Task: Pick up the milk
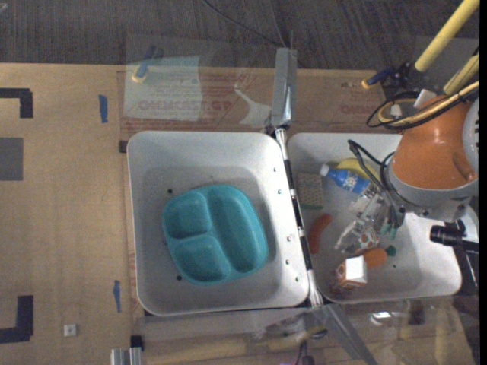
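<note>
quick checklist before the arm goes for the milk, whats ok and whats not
1. Milk carton in view, near front edge of right bin: ok.
2. Gripper above the carton: not ok, it sits further back, over the clutter.
3. Carton held: not ok, apart from the gripper.
4. Finger opening: cannot tell.
5. Room around carton: not ok, an orange item lies close by.
6. Bottle and red sausage-like piece away from carton: ok.
</note>
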You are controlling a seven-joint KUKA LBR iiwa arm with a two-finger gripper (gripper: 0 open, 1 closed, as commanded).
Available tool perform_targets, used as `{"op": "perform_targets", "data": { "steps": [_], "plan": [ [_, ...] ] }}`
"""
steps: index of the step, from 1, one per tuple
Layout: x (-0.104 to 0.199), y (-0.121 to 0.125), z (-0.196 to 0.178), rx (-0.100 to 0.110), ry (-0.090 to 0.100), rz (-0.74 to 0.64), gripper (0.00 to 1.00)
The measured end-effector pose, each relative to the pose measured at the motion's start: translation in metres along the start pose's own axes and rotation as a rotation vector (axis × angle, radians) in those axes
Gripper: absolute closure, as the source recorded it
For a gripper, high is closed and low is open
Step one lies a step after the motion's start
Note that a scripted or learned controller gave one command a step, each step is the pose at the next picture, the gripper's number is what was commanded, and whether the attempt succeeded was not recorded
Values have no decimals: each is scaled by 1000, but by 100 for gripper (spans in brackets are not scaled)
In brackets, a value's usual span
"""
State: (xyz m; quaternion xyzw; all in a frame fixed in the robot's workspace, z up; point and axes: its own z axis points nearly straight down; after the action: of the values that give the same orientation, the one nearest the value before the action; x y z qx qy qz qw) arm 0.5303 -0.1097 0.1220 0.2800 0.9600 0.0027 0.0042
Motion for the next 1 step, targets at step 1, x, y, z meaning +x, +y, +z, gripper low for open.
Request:
{"op": "perform_targets", "data": {
  "steps": [1],
  "plan": [
    [-2, -32, 33, 1, 2, -59, 0]
  ]
}}
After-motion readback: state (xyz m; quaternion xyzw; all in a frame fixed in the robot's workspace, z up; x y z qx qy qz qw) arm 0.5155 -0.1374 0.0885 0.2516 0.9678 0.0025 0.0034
